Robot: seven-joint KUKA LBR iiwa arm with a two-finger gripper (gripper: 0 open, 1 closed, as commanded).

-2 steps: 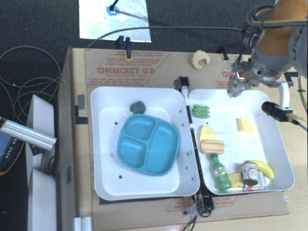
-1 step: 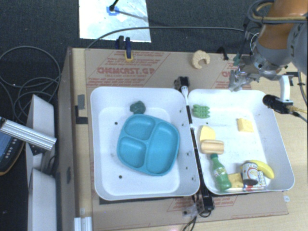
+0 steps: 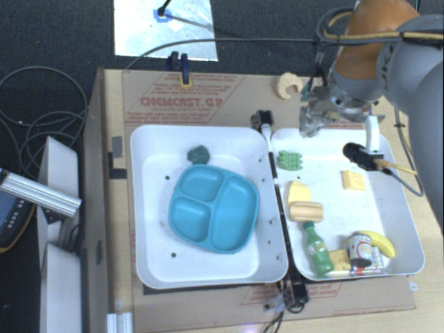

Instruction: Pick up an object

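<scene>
My gripper (image 3: 309, 125) hangs over the far left corner of the right bin (image 3: 402, 217), with nothing visibly held. Just below it in that bin lies a small green bumpy piece (image 3: 290, 160). A yellow cheese wedge (image 3: 299, 191) and a hot dog bun (image 3: 306, 211) lie by the bin's left wall. A green bottle (image 3: 318, 250) lies near the front. A can (image 3: 362, 250) and a banana (image 3: 380, 243) sit at the front right. A yellow cracker (image 3: 353, 180) lies mid-right.
The left bin (image 3: 149, 186) holds a blue divided plate (image 3: 213, 207) and a dark green lump (image 3: 198, 155) behind it. A beige piece (image 3: 290, 85) lies on the bench behind the bins. The grey arm (image 3: 409, 54) reaches in from the upper right.
</scene>
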